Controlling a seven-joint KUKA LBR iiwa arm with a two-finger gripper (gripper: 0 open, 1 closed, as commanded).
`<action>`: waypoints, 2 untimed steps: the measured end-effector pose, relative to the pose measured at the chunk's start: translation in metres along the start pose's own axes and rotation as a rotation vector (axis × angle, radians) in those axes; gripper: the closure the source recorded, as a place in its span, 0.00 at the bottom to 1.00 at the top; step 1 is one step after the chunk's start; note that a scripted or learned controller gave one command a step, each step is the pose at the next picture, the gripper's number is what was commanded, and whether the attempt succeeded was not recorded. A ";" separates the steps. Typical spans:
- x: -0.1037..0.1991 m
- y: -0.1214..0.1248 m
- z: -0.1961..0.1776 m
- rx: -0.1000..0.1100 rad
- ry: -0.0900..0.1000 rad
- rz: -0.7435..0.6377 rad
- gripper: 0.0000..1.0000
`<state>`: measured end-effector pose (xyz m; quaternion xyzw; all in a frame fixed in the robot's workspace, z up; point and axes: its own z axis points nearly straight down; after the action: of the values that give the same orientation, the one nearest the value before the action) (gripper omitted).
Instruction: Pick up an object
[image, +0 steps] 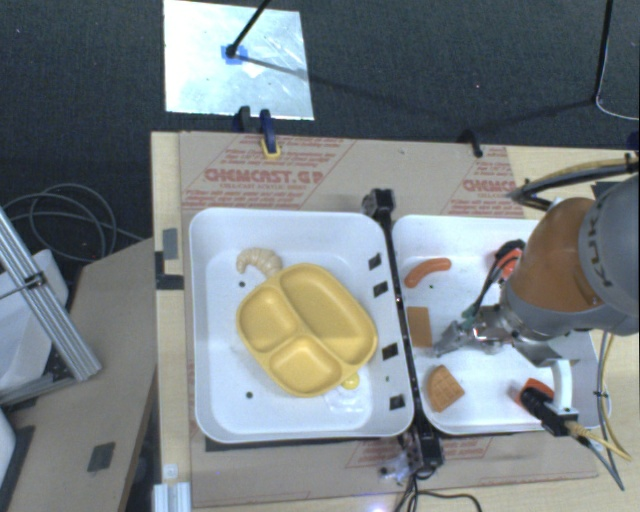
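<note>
Toast-like food pieces are the likeliest targets: a brown rectangular slab (419, 326) lies near the left wall of the right bin (455, 243), and a tan cracker-shaped piece (444, 387) lies nearer the front wall. The gripper (450, 340) is seen low over the bin floor between them, just beside the slab, with nothing visibly between its fingers; how far it is parted cannot be told at this slant and blur. For the grasp to be done well, the gripper should be centred over one piece, lowered until the floor is nearly met, and closed across the narrow side, since flat pieces are easily slid away. A red sausage (429, 270) lies further back in the same bin. In the left bin (215, 330) a yellow divided plate (306, 327) and a pale shrimp-shaped toy (259, 261) are set on the desk (330, 172).
</note>
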<state>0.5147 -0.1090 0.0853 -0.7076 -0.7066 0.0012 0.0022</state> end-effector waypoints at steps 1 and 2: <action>-0.001 0.065 0.000 -0.012 -0.003 -0.007 0.00; -0.035 0.013 0.001 -0.002 -0.001 0.001 0.00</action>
<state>0.5275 -0.1444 0.0841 -0.7080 -0.7062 0.0008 0.0009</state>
